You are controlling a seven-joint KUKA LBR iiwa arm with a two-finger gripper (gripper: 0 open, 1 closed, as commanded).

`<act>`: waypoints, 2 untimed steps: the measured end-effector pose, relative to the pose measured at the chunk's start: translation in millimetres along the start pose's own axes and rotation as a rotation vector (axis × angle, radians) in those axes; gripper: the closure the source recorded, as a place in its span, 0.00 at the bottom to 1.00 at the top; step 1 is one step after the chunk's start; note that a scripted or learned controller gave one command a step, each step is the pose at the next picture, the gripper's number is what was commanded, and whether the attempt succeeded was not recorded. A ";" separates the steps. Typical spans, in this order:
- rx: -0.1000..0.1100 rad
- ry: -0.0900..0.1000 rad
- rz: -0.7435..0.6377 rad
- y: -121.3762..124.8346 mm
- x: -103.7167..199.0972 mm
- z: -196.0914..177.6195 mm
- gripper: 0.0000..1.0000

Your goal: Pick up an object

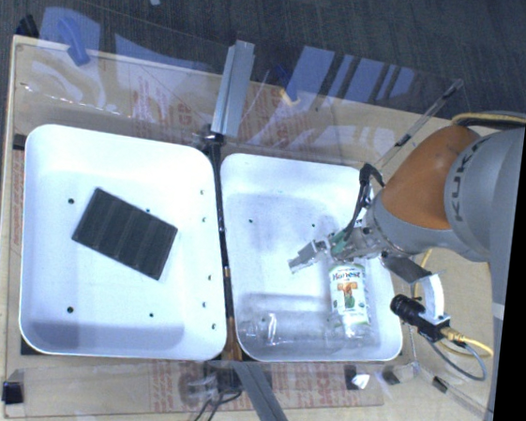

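Gripper (313, 254) low in right bin (274, 192), finger state not discernible. Labelled bottle (350, 298) lying just beside, toward near wall; clear bottle (292, 329) beyond it. Judged light, rigid, slippery plastic; grasp across labelled mid-body. Dark pad (125, 233) well apart.

One fixed overhead camera.
It looks down at a slant on the worktop (83, 378), taking in both white bins (53, 148) from moderate height.
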State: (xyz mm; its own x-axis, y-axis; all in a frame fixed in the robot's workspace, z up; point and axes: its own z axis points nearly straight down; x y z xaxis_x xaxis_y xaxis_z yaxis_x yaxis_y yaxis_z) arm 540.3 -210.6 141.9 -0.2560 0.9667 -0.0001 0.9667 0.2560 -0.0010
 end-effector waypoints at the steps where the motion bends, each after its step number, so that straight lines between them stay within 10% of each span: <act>1: 0.000 0.000 0.000 0.0 0.0 0.0 0.00; 2: 0.000 0.000 0.000 0.0 0.0 0.0 0.00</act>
State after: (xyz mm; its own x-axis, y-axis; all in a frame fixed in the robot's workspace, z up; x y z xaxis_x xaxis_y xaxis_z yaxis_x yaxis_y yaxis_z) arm 540.3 -210.6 141.9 -0.2560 0.9667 -0.0001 0.9667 0.2560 -0.0010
